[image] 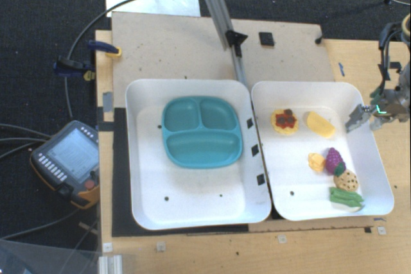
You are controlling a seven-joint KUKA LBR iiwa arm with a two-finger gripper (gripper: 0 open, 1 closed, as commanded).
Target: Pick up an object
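Toy food lies waiting in the right bin [368, 157], nothing lifted yet.

Six small pieces sit there: a round pizza-like piece [285, 121] and a yellow piece [320, 124] toward the far side, then an orange-yellow bit [315, 162] touching a purple grape cluster [333, 160], with a speckled cookie [347, 181] and a green pod [347, 198] crowded near the front right corner. The pincer [359, 117] hangs at the bin's right rim, just beside the yellow piece; whether it is open or closed I cannot tell, and nothing shows between its tips. The left bin [144, 189] holds a teal divided plate [201, 132]. The risks I see: dropping onto the packed cluster could nudge neighbours aside or catch two at once, the rounded yellow piece may squirt out of a pinch, and descending this close to the wall could strike the rim.
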